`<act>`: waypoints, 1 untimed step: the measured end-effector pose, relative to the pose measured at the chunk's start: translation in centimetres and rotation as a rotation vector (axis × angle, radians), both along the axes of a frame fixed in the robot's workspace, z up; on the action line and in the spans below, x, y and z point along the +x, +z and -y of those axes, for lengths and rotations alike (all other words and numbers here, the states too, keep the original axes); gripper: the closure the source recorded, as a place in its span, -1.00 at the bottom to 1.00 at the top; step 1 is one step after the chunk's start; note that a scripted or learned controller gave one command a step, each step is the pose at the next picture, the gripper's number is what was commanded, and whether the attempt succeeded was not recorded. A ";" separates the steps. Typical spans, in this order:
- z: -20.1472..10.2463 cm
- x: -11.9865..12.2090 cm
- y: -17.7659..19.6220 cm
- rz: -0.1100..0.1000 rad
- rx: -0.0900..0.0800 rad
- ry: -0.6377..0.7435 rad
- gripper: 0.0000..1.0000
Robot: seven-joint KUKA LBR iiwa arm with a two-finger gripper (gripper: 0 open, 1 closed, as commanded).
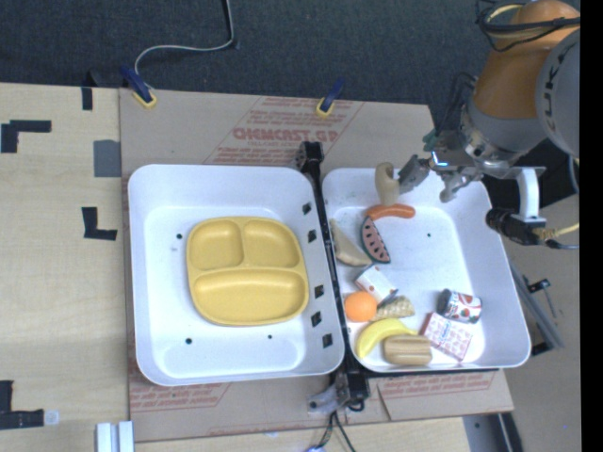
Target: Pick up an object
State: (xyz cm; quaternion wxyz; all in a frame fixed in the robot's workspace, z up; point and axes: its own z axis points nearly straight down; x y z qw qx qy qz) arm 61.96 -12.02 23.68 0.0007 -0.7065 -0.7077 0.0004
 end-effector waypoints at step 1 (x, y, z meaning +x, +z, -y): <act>3.8 0.4 -15.0 0.005 -0.002 -0.001 -1.00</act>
